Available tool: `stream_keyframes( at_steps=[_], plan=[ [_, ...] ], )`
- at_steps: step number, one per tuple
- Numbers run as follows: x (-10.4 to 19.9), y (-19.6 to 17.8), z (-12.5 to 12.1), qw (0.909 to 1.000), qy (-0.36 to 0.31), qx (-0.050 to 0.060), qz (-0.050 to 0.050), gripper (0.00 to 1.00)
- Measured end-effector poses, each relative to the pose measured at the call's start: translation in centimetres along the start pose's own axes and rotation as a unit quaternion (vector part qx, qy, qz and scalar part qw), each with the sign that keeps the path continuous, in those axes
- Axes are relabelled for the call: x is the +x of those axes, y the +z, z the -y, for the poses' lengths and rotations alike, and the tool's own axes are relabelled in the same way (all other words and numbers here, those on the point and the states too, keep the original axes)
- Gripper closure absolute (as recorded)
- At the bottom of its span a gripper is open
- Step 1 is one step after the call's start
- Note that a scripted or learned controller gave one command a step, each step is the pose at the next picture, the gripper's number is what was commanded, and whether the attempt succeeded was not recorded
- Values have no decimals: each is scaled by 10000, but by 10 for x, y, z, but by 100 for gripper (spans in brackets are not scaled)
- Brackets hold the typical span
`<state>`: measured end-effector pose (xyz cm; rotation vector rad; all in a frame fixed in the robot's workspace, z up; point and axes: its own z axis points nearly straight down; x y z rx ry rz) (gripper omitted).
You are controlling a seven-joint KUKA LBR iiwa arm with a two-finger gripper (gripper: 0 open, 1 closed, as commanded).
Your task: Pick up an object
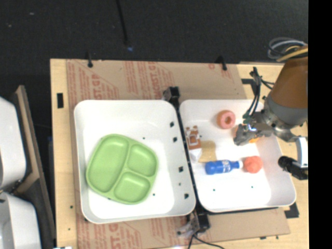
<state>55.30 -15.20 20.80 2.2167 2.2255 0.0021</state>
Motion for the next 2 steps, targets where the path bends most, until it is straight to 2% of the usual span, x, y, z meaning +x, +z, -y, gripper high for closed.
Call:
stream_keyframes(
  at_steps=[1,2],
  plan=[
    [43,-10,9,10000,3,-2,1,100],
    [102,-6,11,10000,-4,3,-2,100]
  ],
)
